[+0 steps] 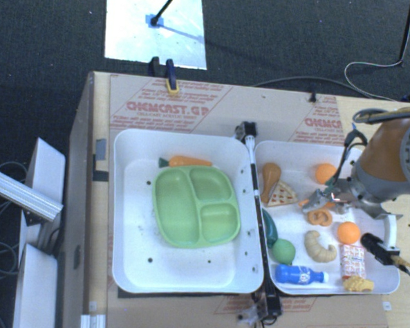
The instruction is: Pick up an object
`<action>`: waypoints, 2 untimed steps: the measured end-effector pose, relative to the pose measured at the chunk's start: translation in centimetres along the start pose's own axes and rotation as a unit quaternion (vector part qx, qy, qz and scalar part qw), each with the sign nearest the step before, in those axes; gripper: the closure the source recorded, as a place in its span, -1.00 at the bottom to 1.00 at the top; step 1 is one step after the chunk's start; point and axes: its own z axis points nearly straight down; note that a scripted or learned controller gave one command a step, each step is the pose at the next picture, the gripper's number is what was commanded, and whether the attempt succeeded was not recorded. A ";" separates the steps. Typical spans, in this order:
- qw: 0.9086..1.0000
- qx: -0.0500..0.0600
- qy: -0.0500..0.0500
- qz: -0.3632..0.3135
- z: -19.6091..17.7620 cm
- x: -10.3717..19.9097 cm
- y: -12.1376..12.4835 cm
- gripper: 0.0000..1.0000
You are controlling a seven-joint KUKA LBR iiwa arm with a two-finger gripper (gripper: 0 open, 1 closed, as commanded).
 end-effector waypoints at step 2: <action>1.000 0.000 0.000 0.001 0.0 0.2 -1.0 -1.00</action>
